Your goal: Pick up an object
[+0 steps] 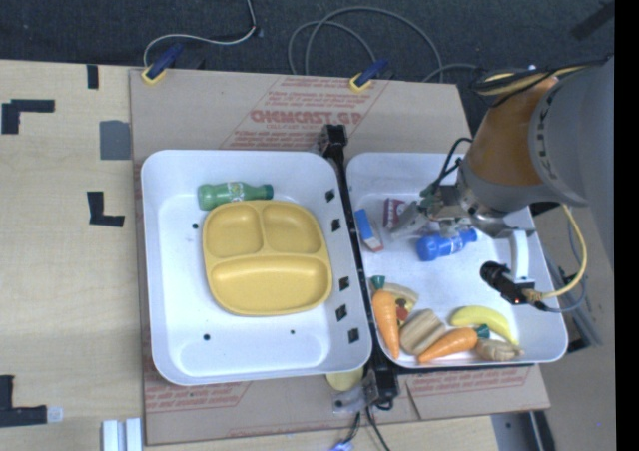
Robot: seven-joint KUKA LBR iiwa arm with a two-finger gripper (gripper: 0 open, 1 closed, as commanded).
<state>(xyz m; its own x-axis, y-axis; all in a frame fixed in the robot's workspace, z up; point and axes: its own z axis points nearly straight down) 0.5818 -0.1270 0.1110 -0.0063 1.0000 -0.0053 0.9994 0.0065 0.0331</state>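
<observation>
Blue bottle (445, 243) lies in the right bin (544, 344) just below the claw (436, 206), whose grip state I cannot tell.

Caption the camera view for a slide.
KUKA arm's hand low in the right bin beside a blue bottle; yellow divided plate and green bottle in the left bin.

Grey arm, orange band.
You are looking at a bulky grey arm (584, 130) wearing an orange band (507, 140), with black and yellow cables (571, 269) looping beside its wrist.
</observation>
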